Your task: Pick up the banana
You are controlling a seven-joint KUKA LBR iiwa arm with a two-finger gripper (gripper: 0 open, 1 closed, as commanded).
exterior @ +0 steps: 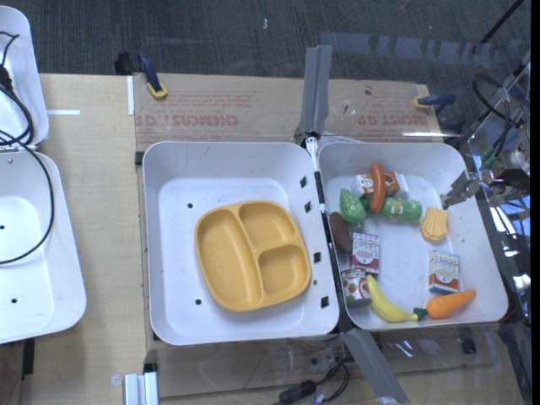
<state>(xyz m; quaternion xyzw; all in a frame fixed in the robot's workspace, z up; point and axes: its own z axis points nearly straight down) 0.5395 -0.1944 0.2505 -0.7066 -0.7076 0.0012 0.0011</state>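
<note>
The banana [386, 303] is yellow and curved. It lies near the front wall of the right bin [489, 260], between a small red carton [354, 283] and an orange carrot [450, 303]. My gripper [461, 191] hovers at the right bin's far right rim, well behind and to the right of the banana, with nothing seen in it. Its tip is small and dark against the bin wall.
The right bin also holds a green broccoli [351, 205], an orange sausage [377, 187], a green cucumber [402, 209], a yellow corn piece [434, 224] and two cartons [365, 251] [444, 272]. A yellow divided plate [253, 254] sits in the left bin [160, 226].
</note>
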